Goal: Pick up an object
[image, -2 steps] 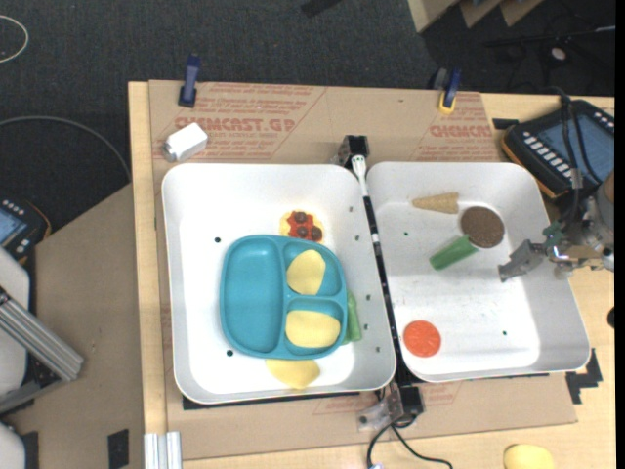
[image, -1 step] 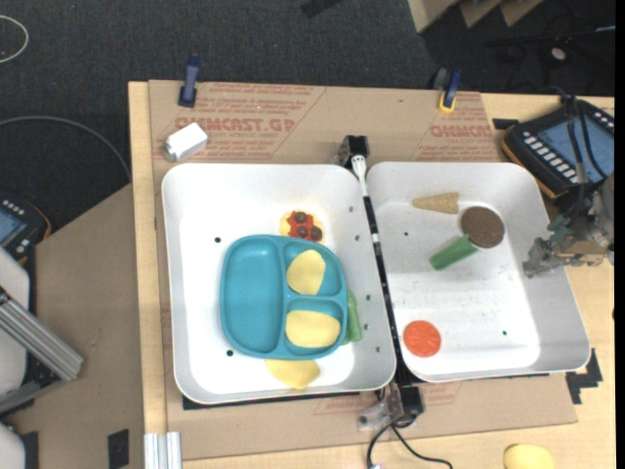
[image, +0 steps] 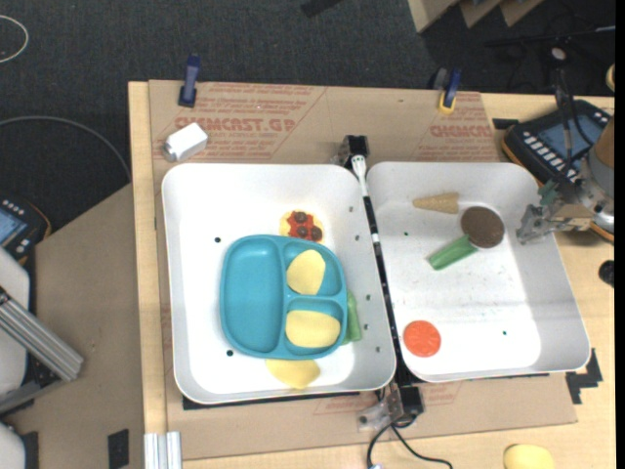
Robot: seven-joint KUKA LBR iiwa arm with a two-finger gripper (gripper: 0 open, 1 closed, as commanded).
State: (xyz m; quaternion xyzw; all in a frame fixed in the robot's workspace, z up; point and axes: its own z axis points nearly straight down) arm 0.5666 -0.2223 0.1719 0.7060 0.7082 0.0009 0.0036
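The pincer [image: 532, 225] hung at the right rim of the right bin [image: 547, 301], just above the wall; whether its fingers stood apart or together could not be told, and nothing showed between them. Nearest to it lay a brown round-headed brush with a green handle [image: 467, 237], its head close to the pincer and the handle slanting down-left toward the bin's middle. A tan cone [image: 437, 202] lay just above the brush, near the bin's far wall. An orange disc [image: 422, 337] sat well apart from both, near the front-left corner, close to the wall shared with the left bin [image: 186, 262]. The middle and the front-right part of the right bin lay bare, leaving broad room there. In the left bin, a blue divided plate [image: 256, 296] filled the centre with two yellow pieces [image: 306, 272] in its right compartments. A small red-and-yellow item [image: 303, 226] lay just beyond its far edge, and a yellow piece [image: 293, 370] poked out at its near edge beside the front wall.
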